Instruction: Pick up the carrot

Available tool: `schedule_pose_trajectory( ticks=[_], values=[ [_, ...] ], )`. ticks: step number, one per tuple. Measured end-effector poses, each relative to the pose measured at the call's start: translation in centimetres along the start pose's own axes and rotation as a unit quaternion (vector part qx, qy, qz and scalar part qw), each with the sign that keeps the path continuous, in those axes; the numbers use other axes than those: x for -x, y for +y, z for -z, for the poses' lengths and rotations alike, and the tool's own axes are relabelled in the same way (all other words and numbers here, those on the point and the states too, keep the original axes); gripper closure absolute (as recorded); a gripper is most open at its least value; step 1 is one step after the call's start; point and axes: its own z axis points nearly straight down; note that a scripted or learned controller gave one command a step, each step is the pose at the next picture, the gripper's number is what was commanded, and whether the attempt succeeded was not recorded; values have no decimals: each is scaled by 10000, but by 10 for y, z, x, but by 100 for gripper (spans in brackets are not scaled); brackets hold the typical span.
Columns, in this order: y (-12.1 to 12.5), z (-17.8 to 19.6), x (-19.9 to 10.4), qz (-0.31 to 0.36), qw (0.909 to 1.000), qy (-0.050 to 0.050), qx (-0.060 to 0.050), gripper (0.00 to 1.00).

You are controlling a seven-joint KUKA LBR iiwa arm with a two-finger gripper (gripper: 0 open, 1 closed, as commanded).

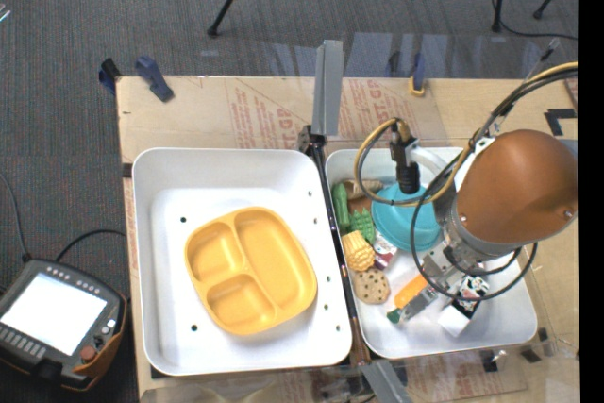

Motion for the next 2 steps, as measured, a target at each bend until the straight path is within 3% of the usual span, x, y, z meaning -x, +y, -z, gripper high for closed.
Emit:
schedule_pose_trajectory(
  ticks=[1, 2],
  values=[
    [11, -31, 45, 102, 9999, 26, -26, 0],
    [10, -30, 30, 86, 9999, 42, -35, 0]
  ],
)
